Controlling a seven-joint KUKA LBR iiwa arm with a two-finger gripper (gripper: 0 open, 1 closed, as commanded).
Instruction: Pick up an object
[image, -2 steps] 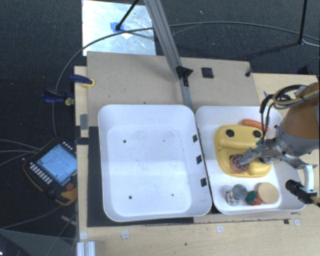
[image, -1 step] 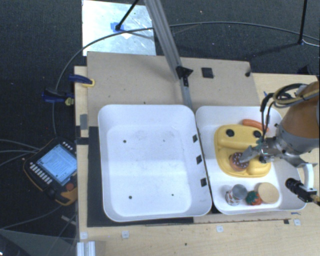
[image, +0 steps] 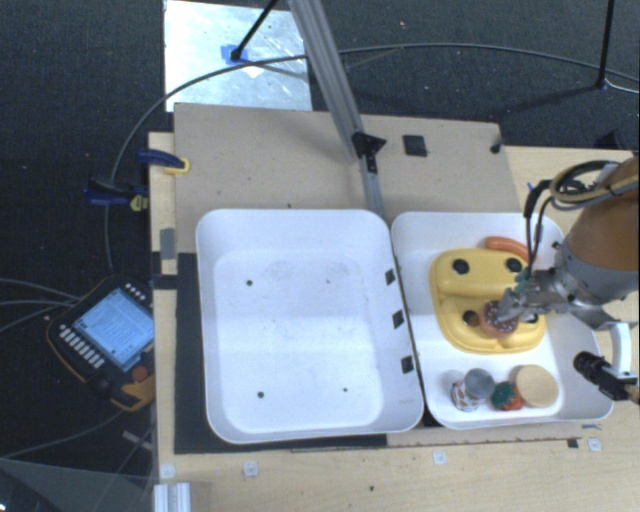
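Nearest, along the lower edge of the right bin (image: 420, 300), lies a row of small things: a grey metal piece (image: 470, 388), a red and green toy (image: 507, 396), and a tan disc (image: 537, 385), all close together at lower right of the frame; any of them would be fiddly to pinch, packed so tightly.

Above them, in the middle of that bin, sits a large yellow toy (image: 468, 290) with dark spots on its top; the gripper (image: 505, 312) is down at its lower right part, touching or just over it, with something reddish-brown beside the tips; whether the gripper is spread or closed I cannot tell, nor whether it has anything between its tips.

The yellow toy looks to be the thing aimed at; to do this well, the tips should straddle a narrow ridge or edge of it rather than press on its broad top, close fully before any lift, then rise straight up, clear of the bin wall.

Further up, an orange stick (image: 506, 244) lies just beyond the yellow toy; the left bin (image: 215, 300) fills mid-frame.
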